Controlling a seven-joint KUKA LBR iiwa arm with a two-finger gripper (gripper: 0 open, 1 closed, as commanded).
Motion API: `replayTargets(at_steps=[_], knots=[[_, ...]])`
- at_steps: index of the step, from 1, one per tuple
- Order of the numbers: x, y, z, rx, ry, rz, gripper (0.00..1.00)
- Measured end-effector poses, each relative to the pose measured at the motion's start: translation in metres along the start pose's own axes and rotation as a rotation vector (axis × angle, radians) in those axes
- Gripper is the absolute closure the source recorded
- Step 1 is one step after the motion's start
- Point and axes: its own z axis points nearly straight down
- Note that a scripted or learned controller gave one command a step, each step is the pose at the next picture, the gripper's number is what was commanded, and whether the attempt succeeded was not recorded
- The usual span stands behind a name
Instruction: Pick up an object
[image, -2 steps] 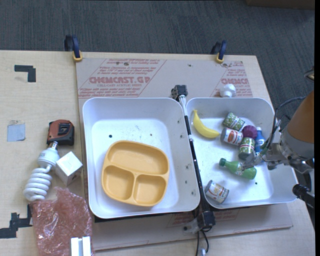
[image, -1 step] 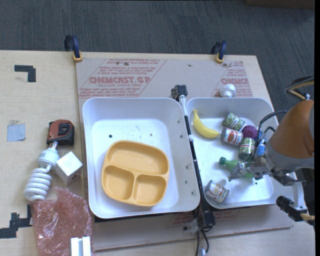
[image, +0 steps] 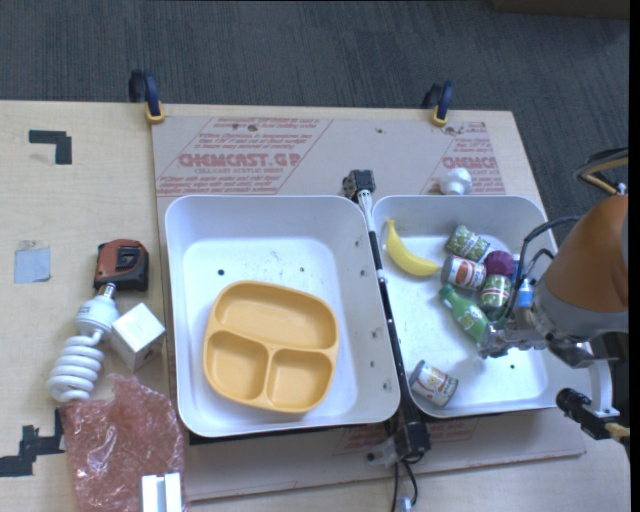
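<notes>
Cans (image: 466, 258) are piled by the right bin's (image: 500, 398) right edge; "CHEMCAST" is printed on the board (image: 250, 150); the gripper's (image: 497, 345) grip cannot be told

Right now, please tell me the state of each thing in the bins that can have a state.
Yellow divided tray: lying flat, right side up, in the left bin.
Banana: lying on its side, right bin.
Green bottle: lying down, tilted across the bin.
Small can: tipped over, near the front wall.
Cans by the bottle: lying clustered, touching.
Gripper: low over the right bin, beside the bottle.
</notes>
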Motion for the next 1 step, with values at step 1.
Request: replayTargets(at_steps=[1], knots=[[0.0,0.0,0.0,0.0,0.0,0.0,0.0]])
